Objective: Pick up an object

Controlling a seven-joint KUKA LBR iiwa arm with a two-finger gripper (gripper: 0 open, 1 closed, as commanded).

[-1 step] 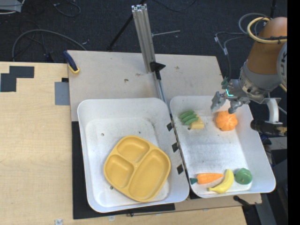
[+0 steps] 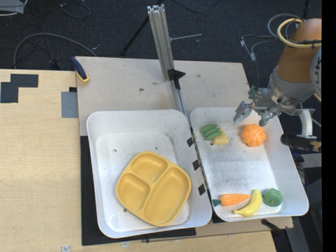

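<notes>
An orange fruit [image 2: 253,135] lies in the far right part of the right bin [image 2: 239,164]. My gripper [image 2: 254,114] hangs just above and behind it with its fingers spread and nothing between them. A green and yellow toy [image 2: 214,133] lies to the left of the orange. Along the bin's near edge lie a carrot [image 2: 233,199], a banana [image 2: 250,205] and a green apple [image 2: 272,197].
The left bin [image 2: 105,140] holds a yellow divided plate [image 2: 153,188]. An upright metal post [image 2: 161,41] stands behind the bins. A wooden table top [image 2: 37,161] lies to the left. Cables run across the dark floor at the back.
</notes>
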